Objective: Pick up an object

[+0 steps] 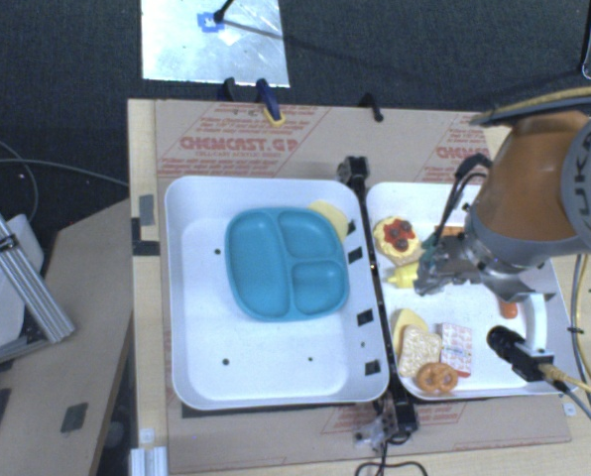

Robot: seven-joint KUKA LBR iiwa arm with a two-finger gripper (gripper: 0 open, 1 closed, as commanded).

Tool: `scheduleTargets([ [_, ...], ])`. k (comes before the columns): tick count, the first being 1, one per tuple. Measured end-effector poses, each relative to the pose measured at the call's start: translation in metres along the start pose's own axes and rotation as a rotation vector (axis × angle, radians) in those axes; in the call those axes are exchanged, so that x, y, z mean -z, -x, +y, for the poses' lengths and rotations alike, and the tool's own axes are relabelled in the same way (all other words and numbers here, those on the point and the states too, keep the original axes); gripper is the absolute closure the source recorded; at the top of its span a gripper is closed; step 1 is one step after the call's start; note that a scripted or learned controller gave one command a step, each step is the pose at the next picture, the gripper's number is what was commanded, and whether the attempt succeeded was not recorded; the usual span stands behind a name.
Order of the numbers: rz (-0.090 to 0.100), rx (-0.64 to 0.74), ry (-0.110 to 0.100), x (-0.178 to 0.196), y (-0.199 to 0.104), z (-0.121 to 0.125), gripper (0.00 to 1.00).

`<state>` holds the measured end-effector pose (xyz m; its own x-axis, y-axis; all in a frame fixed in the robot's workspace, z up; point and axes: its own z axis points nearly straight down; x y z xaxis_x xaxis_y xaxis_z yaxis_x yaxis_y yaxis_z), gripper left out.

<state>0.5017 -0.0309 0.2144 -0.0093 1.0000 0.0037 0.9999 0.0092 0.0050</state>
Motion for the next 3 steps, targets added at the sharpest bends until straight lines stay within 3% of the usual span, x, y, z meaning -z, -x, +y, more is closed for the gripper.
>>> scheduleTargets([
  [1, 0.002, 0.005, 0.015, 0.163, -0.076, -0.012, 1.0],
  [2, -0.001, 0.004, -0.003, 0.157, -0.16, -0.013, 1.0],
  [3, -0.002, -0.001, -0.003, 0.149, -0.196, 0.002, 1.0],
])
